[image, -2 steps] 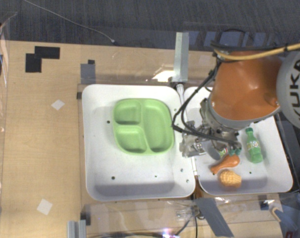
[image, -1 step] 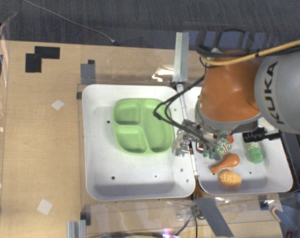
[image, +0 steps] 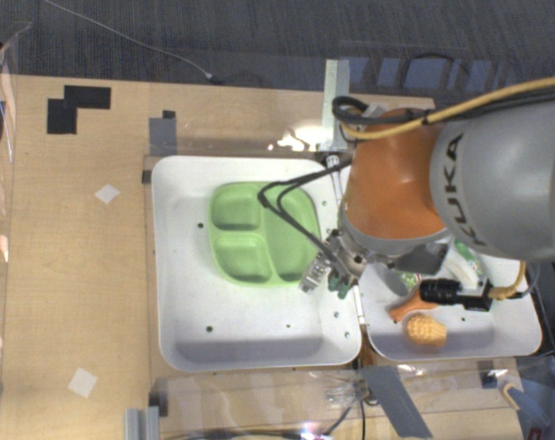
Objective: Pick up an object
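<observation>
One target I'd pick: green tray (image: 259,232), centre-right of the left bin (image: 181,337) | fingers (image: 321,277) over its right rim, parted, gripping nothing I can see | looks light, stiff, slick plastic | I'd pinch the raised rim, not a flat compartment.

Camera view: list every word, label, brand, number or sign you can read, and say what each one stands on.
"KUKA": dark letters running down the grey arm, by the orange band; the top of the word is cut short by the curve of the housing.
Black blocky patches on the wooden bench at the upper left: shapes, no lettering.
Small packet in the right bin: any print is too blurred to read.
</observation>
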You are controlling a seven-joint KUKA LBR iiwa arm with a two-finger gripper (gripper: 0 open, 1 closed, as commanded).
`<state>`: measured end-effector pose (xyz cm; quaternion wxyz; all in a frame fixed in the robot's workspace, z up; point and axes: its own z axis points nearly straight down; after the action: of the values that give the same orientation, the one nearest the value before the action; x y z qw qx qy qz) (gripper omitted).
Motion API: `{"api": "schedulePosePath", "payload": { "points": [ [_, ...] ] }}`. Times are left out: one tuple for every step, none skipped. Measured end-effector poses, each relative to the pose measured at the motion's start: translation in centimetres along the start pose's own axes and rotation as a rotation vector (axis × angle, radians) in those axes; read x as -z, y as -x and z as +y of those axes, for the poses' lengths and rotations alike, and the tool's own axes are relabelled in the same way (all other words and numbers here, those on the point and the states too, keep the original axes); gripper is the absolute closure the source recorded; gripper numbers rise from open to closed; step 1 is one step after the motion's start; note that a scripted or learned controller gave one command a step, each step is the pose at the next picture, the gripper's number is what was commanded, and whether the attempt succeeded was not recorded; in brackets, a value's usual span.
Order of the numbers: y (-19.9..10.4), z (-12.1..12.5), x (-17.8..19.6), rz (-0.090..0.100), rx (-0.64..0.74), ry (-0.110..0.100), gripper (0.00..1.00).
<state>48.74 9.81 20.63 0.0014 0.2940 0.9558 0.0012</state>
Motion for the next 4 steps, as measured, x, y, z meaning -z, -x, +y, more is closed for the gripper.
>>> {"api": "schedulePosePath", "payload": {
  "points": [
    [0.3, -0.5, -0.7, 0.0, -0.427, -0.001, 1.0],
    [0.2, -0.4, -2.2, 0.0, -0.853, -0.003, 1.0],
    [0.8, -1.2, -2.2, 0.0, -1.19, -0.003, 1.0],
    [-4.8, 6.8, -1.4, 0.001, -1.513, -0.004, 1.0]
  ]
}}
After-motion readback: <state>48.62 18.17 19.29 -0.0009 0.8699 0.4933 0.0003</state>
